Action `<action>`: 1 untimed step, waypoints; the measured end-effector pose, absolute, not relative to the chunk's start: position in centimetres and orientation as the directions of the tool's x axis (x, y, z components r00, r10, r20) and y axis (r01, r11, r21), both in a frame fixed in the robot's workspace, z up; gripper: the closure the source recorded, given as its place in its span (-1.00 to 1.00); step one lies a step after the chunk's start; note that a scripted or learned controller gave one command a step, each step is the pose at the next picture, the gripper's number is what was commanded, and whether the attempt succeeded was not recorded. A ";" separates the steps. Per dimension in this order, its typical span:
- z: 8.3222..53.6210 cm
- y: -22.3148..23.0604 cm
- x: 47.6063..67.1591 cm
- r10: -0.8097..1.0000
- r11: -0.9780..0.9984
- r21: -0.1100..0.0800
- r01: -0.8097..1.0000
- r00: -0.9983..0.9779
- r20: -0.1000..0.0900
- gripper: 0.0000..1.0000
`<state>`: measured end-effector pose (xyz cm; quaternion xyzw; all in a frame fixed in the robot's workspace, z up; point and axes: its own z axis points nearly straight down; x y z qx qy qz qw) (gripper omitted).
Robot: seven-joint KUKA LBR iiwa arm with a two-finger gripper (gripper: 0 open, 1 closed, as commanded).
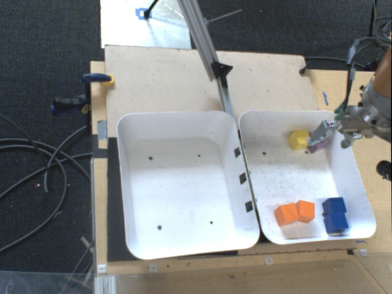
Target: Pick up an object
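Dark carpet surrounds a pale wooden bench (pixel 184 78) seen from above at a slant, with loose black cables (pixel 37 164) lying on the floor to the left. Two shallow white plastic bins sit side by side on the bench. Nothing lies on the floor of the left bin (pixel 177 182). The right bin (pixel 269 170) holds a small yellow block (pixel 298 140) near its far end, two orange blocks (pixel 294 213) touching each other near the front, and a blue block (pixel 335 215) just beside them in the front right corner. From the right edge, the grey robot arm (pixel 376 109) reaches in over the right bin. Its two-finger gripper (pixel 326 133) hangs just to the right of the yellow block, one finger (pixel 318 142) almost against it. The other finger sits further right, so the fingers look apart, with nothing between them. A slanted metal pole (pixel 202 35) crosses the top of the scene.
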<state>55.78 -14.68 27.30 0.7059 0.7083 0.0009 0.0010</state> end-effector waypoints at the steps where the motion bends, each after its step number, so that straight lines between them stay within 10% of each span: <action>1: 21.9 -18.6 64.4 1.000 0.005 0.004 1.000 -0.005 -0.003 -1.00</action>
